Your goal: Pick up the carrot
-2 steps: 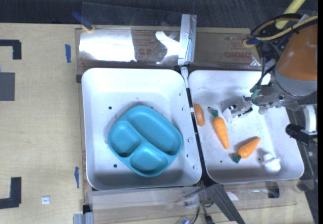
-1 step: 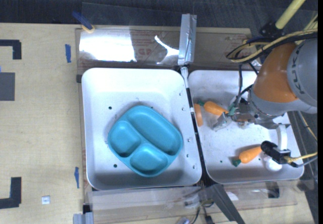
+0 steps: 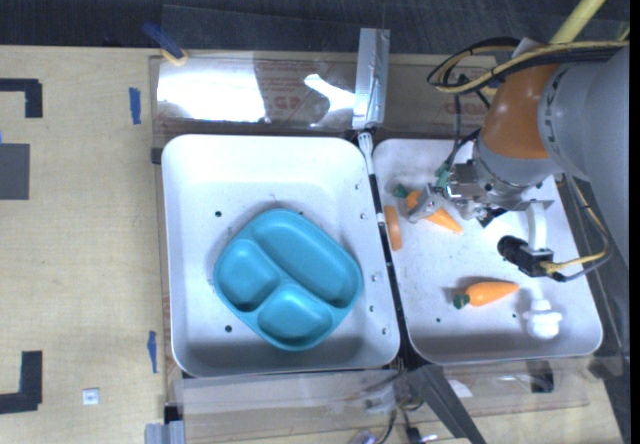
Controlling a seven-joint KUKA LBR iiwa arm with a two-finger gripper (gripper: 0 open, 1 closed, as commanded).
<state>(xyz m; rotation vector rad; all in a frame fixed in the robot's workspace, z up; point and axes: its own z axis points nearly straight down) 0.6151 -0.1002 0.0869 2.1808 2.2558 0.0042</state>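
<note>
Arm: the grey arm (image 3: pixel 590 122) with its orange band reaches in from the right of the frame, wrist over the upper part of the right bin (image 3: pixel 570 332).
Gripper: the gripper (image 3: pixel 450 194) hangs low over the upper left area of the right bin; whether it is spread or pressed together cannot be told from this slanted view.
Carrots: three orange carrot-shaped toys lie in the right bin. One carrot (image 3: pixel 489 293) with a green stem end lies in the lower middle, well apart from the gripper. A second small carrot (image 3: pixel 443 221) lies just beside the gripper, close under it. A third carrot piece (image 3: pixel 392 228) rests against the bin's left wall.
Nearest target: the small carrot by the gripper looks like the one in hand; contact is not clear.
Left bin: the left bin (image 3: pixel 190 172) bears a blue divided plate (image 3: pixel 288 278).
Other items: a small white object (image 3: pixel 541 320) sits at the lower right of the right bin.
Handling: likely light, stiff plastic, smooth and tapered, so it may slip or roll out of a pinch.
Grip spot: across the thick middle, fingers square to its long axis, away from the narrow tip.
Risk: a carrot against the wall leaves little room for a finger.
</note>
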